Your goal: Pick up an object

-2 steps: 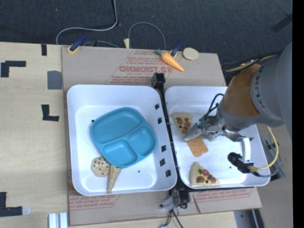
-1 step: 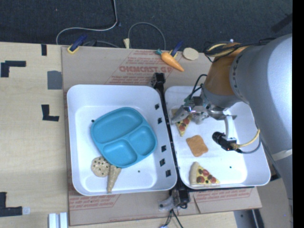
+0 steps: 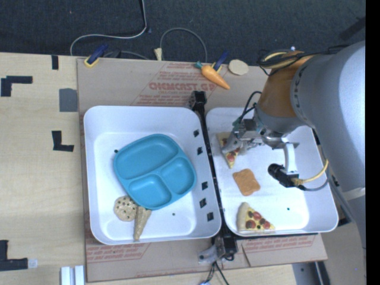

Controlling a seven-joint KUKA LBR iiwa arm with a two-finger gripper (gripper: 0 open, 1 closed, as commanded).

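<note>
1. While reaching in from the right of the blue plate point(image 3: 155, 170), hangs the gripper point(image 3: 238, 139) low over the right bin point(image 3: 294, 214), level with the plate's far edge and well to its right.
2. Cannot tell whether open or clamped: too dark and crowded at the tip to read.
3. Just under and touching or nearly touching the gripper, to the right of the plate: a small pizza slice point(image 3: 230, 155), lying flat on the bin floor, tip pointing toward the near side. Cannot tell whether gripped.
4. Further right of the plate and a little nearer the camera: a brown cracker point(image 3: 246, 181), flat, apart from the small pizza slice.
5. Right of the plate's near edge, close to the bin's front wall: a larger pizza slice point(image 3: 254, 219) with red dots, apart from the cracker.
6. Around the plate itself: the left bin point(image 3: 101, 136), with the plate lying flat near its middle, three compartments facing up.
7. At the plate's near left corner: a round cookie point(image 3: 124, 208), partly tucked under or against the plate's rim.
8. Beside the cookie, at the plate's near edge: a cone point(image 3: 141, 222), lying down, pointed end toward the front wall.
9. Beyond the plate, up and to its right, on the cardboard outside both bins: a carrot point(image 3: 214, 76), and just past it a pale round disc point(image 3: 238, 67).
</note>
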